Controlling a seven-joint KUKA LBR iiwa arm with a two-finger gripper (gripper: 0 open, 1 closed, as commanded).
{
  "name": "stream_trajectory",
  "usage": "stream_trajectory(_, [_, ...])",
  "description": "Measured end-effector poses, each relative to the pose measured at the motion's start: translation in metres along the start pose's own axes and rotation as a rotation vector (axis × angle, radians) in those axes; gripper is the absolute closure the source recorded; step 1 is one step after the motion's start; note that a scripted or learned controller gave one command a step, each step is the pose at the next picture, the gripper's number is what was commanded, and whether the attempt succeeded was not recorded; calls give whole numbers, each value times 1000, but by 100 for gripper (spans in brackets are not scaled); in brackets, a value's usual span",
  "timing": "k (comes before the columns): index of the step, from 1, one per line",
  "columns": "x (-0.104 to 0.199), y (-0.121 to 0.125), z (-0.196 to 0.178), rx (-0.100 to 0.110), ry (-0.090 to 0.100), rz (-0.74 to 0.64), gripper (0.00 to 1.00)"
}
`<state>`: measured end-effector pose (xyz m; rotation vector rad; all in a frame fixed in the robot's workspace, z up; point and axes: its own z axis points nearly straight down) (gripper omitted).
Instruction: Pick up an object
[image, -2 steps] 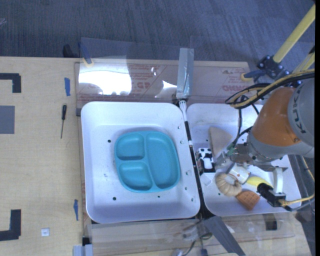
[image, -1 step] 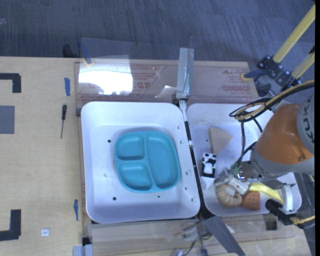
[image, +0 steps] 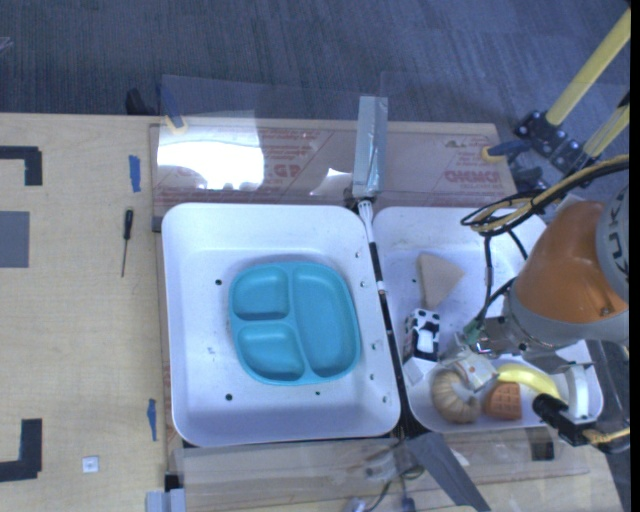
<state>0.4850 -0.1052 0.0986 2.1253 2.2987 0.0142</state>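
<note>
The right bin (image: 395, 235) holds several small items. A beige wedge (image: 438, 277) lies near its back. A black-and-white block (image: 425, 334) sits by the divider. A tan ring-shaped pastry (image: 455, 392) rests at the front, with an orange-brown piece (image: 503, 401) and a yellow banana (image: 530, 381) to its right. My gripper (image: 484, 345) hangs low over the front half of this bin, just above the pastry and banana, right of the black-and-white block. The grey wrist and orange band (image: 565, 268) cover most of it.
The left bin (image: 190, 250) carries a blue divided plate (image: 295, 322) in its middle. A clear plastic sheet (image: 260, 150) and a grey post (image: 368, 150) stand behind the bins. Cables (image: 500, 215) loop over the right bin's back corner. A screwdriver (image: 126, 238) lies on the bench at left.
</note>
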Motion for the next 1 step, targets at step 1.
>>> stream_trajectory(1, [102, 16, -87, 11, 6, 109, 100])
